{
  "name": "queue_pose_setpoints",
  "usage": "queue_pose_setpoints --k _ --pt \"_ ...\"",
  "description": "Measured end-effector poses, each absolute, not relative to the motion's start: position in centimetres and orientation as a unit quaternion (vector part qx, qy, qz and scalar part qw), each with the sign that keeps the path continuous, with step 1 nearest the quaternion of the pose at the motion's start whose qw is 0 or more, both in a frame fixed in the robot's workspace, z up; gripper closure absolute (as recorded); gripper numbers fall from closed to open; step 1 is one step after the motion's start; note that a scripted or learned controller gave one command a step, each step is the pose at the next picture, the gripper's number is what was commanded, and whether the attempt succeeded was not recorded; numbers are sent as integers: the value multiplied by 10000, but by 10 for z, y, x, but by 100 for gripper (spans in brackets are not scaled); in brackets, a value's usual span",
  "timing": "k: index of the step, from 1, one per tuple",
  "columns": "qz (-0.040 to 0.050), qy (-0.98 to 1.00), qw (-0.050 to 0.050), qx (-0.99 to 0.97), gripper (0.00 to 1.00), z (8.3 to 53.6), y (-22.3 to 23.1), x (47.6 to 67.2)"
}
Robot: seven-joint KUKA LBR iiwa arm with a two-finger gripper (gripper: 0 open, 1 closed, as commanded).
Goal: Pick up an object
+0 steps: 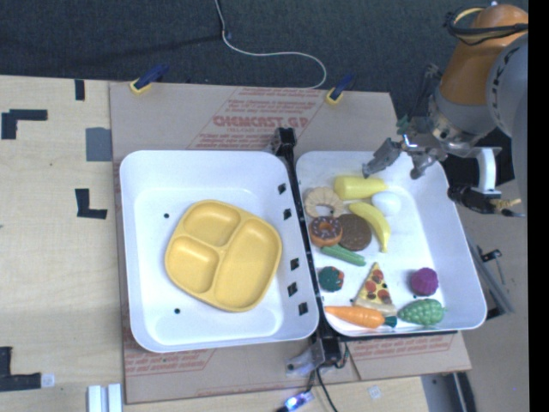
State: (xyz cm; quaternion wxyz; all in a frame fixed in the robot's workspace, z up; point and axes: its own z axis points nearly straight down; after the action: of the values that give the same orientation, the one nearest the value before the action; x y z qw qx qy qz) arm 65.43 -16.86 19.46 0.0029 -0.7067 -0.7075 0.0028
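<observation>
Cardboard sheet [257,123] covers the wooden bench [51,256], clipped at its far edge, with dark carpet [103,15] beyond it and a white cable [257,50] trailing across. On the sheet sit two white bins, and we'll take the right bin [455,256] as our mark. Just left of it, touching along the shared edge, the left bin [141,230] holds a yellow divided plate [223,254]. Inside the right bin it's crowded: a yellow block [358,186] at the far end, a banana [376,221] and white egg [388,202] beside it, a donut [326,230] and brown cookie [352,232] towards the left wall, then a green bean [343,253], a pizza slice [375,287], a purple ball [423,280], and a carrot [355,317] at the near rim. Over the far right corner hangs the gripper [396,155], fingers spread wide, nothing between them, above the yellow block
</observation>
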Motion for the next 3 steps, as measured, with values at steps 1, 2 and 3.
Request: queue_pose_setpoints --k 1,2,3 --pt "33 -7076 32 -7066 0 129 -168 652" --pt "55 -7084 55 -7058 0 80 -168 649" --pt "65 -7088 69 -7054 100 92 -168 649"
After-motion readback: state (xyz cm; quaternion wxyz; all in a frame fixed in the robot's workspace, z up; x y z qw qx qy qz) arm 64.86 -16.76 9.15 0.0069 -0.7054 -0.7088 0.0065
